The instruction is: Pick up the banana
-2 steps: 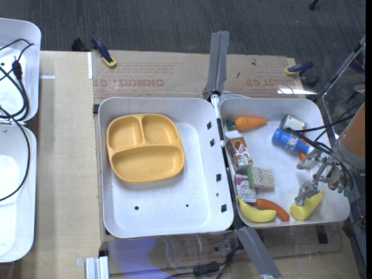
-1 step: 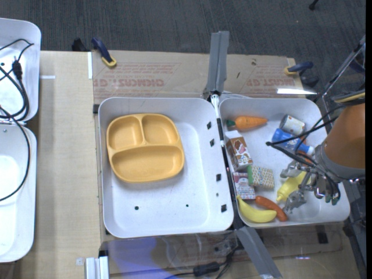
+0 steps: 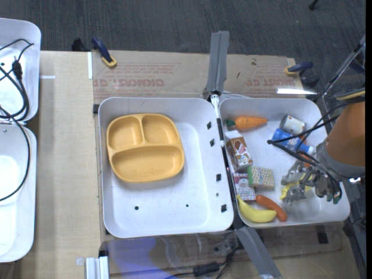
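The banana (image 3: 254, 211) lies in the right bin (image 3: 325, 217), against that bin's near-left corner, resting flat with its curve opening away from the corner. No part of the arm touches it. A red-orange sausage-shaped item (image 3: 272, 207) lies just beside the banana on its right, touching or nearly touching it. A small printed packet (image 3: 244, 188) sits immediately behind the banana, and a pale patterned block (image 3: 262, 178) stands just beyond that. Further back from the banana, along the bin's left wall, is a brown carton (image 3: 239, 153), and behind that a toy carrot (image 3: 250, 122). A blue-and-white packet (image 3: 290, 131) lies toward the bin's far right.

The gripper (image 3: 296, 186) hangs over the right bin, to the right of the banana and apart from it, with the red-orange item between them. The state of the fingers cannot be told: the metal parts are cluttered and overlap the bin floor. The orange band (image 3: 349, 135) of the arm shows behind the gripper.

The left bin (image 3: 163, 214), well left of the banana, holds a yellow divided plate (image 3: 145, 147). Both bins rest on the tabletop (image 3: 64, 127).
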Action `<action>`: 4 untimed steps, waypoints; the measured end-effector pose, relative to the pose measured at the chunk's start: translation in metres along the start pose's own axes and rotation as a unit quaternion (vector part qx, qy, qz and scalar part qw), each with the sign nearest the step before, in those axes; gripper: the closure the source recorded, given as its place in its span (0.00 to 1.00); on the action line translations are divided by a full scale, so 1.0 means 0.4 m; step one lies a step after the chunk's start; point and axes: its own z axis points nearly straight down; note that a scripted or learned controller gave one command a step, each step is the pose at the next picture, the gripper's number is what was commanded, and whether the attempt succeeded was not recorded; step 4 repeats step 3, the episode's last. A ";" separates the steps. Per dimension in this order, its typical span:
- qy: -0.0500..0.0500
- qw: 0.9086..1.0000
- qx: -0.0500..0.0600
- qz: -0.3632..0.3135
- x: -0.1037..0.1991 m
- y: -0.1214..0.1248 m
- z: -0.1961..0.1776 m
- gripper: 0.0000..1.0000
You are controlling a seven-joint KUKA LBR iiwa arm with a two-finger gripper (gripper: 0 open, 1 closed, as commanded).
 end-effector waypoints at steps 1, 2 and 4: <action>0.005 0.995 0.002 0.100 -0.044 0.133 -0.297 1.00; 0.004 0.995 0.001 0.101 -0.048 0.133 -0.320 1.00; 0.004 0.991 0.002 0.131 -0.255 0.256 -0.377 1.00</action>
